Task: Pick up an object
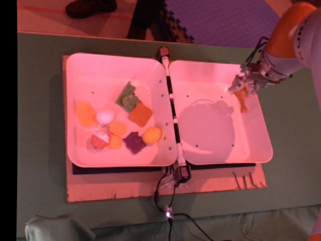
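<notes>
Gripper (243, 88) clamped on small orange toy (243, 100), hanging above right bin (261, 134) close to far-right rim.

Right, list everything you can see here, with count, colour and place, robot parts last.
white bins: two, side by side on the bench.
divider strip: one, black and white, between the bins.
green toy: one, left bin, upper middle.
orange-brown square toy: one, left bin, right of centre.
yellow-orange toy: one, left bin, left side.
white egg: one, left bin, beside the yellow-orange toy.
cupcake toy: one, orange and white, left bin, near front.
purple toy: one, left bin, front.
yellow round toy: one, left bin, front right.
orange stick-shaped toy: one, hanging from the gripper over the right bin.
shoes: dark, on the floor beyond the bench.
gripper: one, grey, shut on the stick-shaped toy.
</notes>
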Motion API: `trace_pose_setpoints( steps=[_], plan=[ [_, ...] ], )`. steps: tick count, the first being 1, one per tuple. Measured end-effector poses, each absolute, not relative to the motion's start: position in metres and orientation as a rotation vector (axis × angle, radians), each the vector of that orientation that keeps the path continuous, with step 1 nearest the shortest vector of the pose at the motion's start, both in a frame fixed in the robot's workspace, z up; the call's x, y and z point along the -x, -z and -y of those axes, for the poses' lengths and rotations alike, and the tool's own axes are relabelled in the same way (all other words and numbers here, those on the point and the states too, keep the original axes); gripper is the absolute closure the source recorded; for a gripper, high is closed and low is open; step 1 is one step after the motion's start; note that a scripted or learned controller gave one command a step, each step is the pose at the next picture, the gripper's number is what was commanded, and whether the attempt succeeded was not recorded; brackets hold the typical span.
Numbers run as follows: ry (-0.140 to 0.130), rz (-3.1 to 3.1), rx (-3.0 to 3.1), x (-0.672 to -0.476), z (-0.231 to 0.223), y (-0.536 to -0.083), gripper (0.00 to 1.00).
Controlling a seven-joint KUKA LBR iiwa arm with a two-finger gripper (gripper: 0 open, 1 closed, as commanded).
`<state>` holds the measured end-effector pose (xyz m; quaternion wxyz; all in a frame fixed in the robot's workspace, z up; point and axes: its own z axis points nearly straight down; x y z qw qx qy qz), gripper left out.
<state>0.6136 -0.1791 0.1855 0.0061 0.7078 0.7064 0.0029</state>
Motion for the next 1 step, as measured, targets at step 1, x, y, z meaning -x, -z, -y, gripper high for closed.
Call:
trace_pose_setpoints(
  steps=[1],
  plan=[
    [-0.009,-2.209,-2.215,-0.6127,0.1832,-0.252,1.0]
  ],
)
